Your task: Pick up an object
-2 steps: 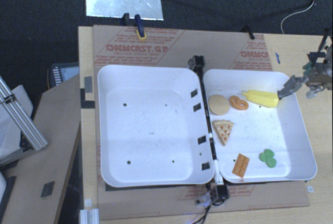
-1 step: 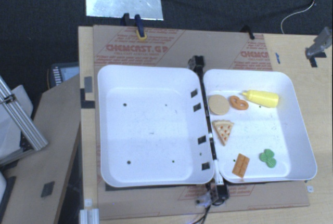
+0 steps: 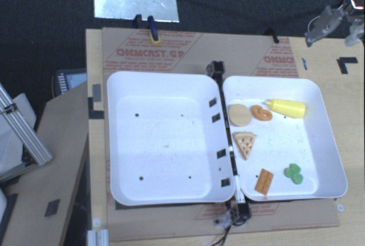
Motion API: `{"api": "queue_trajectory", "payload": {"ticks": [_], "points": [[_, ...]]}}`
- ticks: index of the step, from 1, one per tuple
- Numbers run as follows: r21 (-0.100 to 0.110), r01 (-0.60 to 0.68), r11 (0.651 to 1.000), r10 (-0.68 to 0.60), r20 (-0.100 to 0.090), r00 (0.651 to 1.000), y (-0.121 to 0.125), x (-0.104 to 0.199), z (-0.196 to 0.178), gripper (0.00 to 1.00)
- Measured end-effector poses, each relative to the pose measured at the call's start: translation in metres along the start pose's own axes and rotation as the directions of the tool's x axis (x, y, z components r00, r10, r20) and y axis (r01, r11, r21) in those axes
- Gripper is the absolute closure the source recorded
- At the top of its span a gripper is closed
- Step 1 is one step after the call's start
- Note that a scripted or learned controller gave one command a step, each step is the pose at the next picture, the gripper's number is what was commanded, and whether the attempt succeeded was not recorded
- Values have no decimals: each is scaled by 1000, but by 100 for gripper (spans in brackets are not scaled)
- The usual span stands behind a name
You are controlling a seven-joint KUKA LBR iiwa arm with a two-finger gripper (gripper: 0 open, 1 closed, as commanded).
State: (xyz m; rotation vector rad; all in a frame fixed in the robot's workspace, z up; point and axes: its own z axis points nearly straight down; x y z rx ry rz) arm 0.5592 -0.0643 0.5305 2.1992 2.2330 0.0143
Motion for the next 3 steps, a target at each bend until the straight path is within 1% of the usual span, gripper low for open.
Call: {"api": "queue_trajectory", "payload": {"ticks": [1,2,3], "points": [[4,-8,1000,8,3,1000,0,-7,-7,100],[9,-5,1000,5,-1,1000,-27,54,-5,100],[10,-17,1000,17,1,1000,-74,24,10,100]]}}
